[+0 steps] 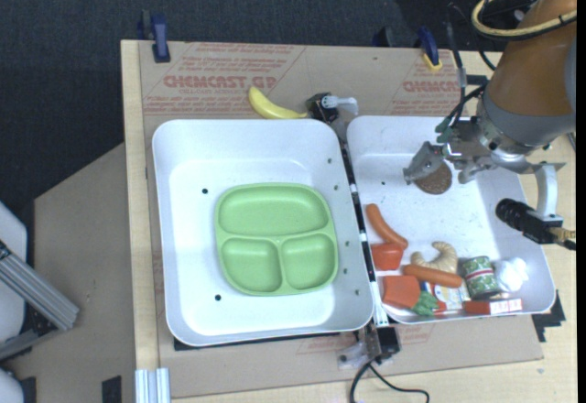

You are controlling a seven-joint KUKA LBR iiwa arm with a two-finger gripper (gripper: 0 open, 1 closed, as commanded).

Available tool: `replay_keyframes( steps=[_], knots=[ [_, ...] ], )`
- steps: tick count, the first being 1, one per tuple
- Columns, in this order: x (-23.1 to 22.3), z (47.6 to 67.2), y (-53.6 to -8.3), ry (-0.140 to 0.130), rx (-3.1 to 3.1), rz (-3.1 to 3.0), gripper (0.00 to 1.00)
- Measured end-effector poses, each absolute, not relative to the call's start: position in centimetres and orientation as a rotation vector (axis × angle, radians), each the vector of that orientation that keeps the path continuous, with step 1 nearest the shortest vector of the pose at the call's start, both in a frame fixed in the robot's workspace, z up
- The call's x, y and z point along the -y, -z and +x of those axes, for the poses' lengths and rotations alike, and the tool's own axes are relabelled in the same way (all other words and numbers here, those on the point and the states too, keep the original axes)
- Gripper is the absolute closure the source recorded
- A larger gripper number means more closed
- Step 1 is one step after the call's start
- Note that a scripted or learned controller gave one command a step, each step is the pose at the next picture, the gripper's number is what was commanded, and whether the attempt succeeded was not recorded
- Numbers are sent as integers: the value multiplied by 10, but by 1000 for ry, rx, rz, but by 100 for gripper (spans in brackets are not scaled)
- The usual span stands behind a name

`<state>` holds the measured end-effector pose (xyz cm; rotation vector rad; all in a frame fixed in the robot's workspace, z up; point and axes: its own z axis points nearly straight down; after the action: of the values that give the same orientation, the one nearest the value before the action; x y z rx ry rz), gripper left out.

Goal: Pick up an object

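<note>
- The grey two-finger gripper hangs over the upper part of the right-hand shallow white bin, right of centre in the frame, with a brown round disc-like object directly under it.
- Whether its fingers stand apart or together I cannot tell; the metal parts and the disc overlap, so no grasp can be claimed.
- Most of the candidates lie in a heap at the lower part of that bin: a bent orange-red sausage-shaped piece, a red block, a tan knobbly piece, a small green-labelled can and a flat red-and-white packet.
- The left-hand white bin bears a pale green three-compartment plate; a yellow banana lies on the brown bench above it.
- The brown disc, I judge, is the sensible target: it lies well apart from the heap.
- To do it well, centre over the disc, come down straight, close across its narrowest width, and lift slowly, keeping away from the bin wall.
</note>
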<state>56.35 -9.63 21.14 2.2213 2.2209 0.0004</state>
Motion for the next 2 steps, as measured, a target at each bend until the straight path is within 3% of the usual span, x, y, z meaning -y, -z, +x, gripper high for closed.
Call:
replay_keyframes(
  steps=[1,2],
  knots=[
    [175,587,-79,5,-2217,2229,0],
    [221,635,-85,-4,-2222,2223,0]
  ],
)
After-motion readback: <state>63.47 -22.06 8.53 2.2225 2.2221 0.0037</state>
